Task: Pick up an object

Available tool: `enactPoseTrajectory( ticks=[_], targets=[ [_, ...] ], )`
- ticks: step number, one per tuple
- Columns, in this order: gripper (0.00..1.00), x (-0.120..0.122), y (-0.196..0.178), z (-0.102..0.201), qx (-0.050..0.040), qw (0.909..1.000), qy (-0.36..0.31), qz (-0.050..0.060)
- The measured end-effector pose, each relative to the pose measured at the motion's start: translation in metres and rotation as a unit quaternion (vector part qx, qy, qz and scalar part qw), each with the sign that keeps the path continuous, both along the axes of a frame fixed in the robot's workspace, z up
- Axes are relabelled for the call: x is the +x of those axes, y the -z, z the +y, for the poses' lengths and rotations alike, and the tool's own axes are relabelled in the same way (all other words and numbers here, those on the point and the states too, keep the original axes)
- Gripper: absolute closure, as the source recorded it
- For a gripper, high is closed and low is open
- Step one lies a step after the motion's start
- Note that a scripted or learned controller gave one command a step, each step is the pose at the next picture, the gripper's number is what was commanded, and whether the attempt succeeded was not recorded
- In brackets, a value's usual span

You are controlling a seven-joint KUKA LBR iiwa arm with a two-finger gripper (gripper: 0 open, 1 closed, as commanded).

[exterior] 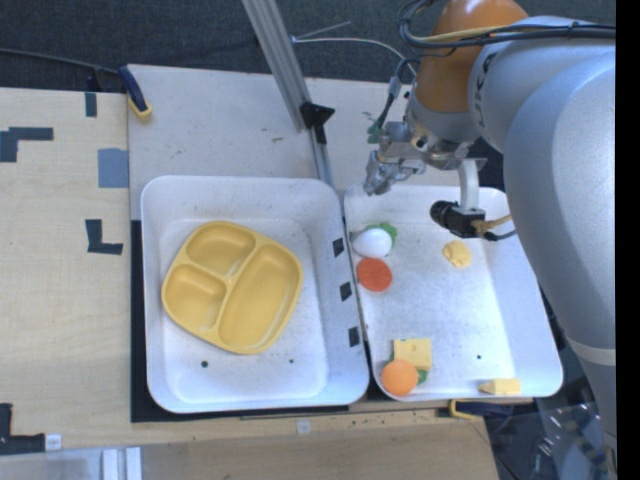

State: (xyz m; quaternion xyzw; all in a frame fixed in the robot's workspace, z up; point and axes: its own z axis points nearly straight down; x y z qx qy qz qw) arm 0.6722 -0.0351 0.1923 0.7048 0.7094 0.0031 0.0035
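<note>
Gripper [381, 180] is positioned over the far left corner of the right bin [520, 298], just above the rim, with nothing visible between its fingers; whether they are apart or together cannot be told at this angle. Grey arm [560, 118] with its orange band [465, 43] enters from the right and covers the bin's far right side.

Right bin contents: a white egg-shaped object [373, 241] resting against a green piece [387, 233], near the gripper but apart from it; a red round object [375, 275] just beside the white one; a small pale yellow item [457, 255] toward the middle; a yellow block [413, 352] touching an orange ball [400, 377] at the near left corner; a small yellow wedge [499, 387] at the near edge.

Left bin [160, 208] holds a yellow divided plate [232, 285], lying flat, centred.
</note>
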Motion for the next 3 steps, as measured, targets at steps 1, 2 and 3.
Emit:
enactPoseTrajectory(
  ticks=[1, 2, 3],
  targets=[
    [1.00, -0.006, 0.004, 0.060, 0.0007, 1.0000, 0.000, 0.006],
    [1.00, -0.061, 0.004, 0.101, 0.0006, 1.0000, 0.001, 0.007],
    [1.00, -0.103, -0.065, 0.118, 0.0015, 1.0000, 0.001, 0.004]
  ],
)
